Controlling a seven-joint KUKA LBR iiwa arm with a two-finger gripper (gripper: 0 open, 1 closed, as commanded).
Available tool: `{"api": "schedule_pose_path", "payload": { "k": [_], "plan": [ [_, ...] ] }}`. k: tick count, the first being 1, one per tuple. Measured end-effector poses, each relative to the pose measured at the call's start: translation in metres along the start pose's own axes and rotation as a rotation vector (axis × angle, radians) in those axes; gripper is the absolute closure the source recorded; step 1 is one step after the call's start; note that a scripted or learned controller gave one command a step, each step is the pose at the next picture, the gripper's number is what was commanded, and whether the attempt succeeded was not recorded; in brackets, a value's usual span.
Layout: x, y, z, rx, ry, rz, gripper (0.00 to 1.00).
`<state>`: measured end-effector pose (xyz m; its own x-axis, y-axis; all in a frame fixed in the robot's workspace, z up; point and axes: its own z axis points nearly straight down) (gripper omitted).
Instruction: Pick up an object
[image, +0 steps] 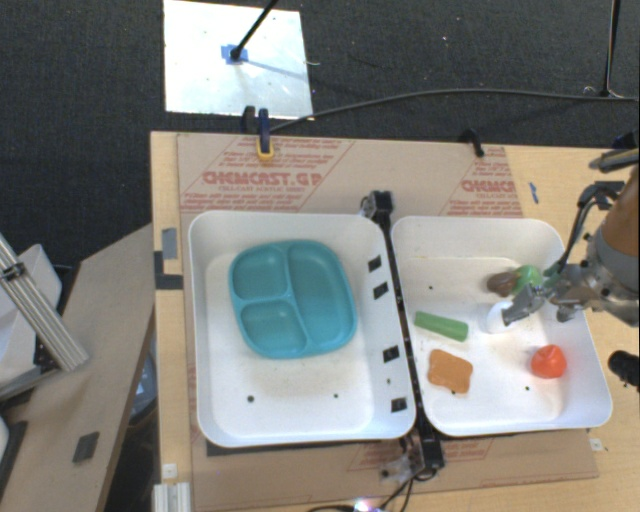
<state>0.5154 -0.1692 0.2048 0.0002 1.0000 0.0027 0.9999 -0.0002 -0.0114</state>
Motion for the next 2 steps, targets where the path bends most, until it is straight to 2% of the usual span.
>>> {"api": "schedule_pose_path", "payload": {
  "k": [1,2],
  "plan": [
    [0.001,0.003,-0.007,-0.012,-0.003,-0.004,0.0],
    [0.007,0.012,0.045,-0.01,-0.002,-0.004,0.0]
  ]
}}
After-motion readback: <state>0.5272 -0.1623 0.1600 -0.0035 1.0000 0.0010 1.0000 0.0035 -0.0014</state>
